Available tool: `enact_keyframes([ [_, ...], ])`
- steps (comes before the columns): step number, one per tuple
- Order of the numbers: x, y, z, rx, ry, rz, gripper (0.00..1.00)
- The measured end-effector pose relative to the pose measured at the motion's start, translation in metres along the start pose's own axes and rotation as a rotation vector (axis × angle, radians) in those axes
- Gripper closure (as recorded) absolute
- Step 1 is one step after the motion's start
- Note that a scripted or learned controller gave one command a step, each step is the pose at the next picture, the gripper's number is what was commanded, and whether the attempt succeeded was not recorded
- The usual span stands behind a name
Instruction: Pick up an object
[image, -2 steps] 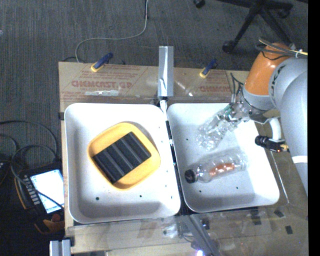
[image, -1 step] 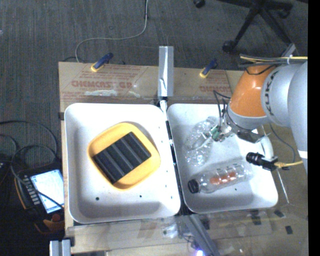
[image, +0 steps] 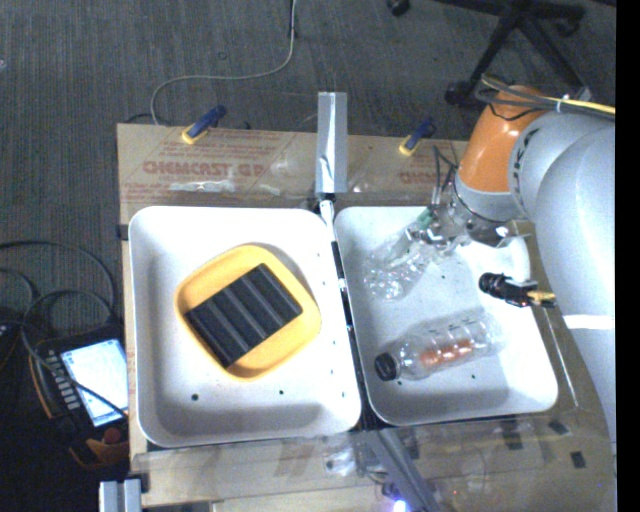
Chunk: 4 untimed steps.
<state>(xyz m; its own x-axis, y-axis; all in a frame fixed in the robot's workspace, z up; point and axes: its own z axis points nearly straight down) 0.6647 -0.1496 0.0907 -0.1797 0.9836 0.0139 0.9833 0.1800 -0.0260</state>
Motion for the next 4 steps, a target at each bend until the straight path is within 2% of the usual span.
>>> enact_keyframes([
  [1,-0.017,-0.001,-0.074,-0.026,-0.021,-0.151,0.00],
  [2,-0.003,-0.026,-0.013,-0.039,-0.017,0.041,0.00],
  [3,0.041,-0.069,-0.006,-0.055,-0.028,-0.011,0.00],
  [4,0.035,-0.025,-0.005,-0.050,-0.022,0.046,0.00],
])
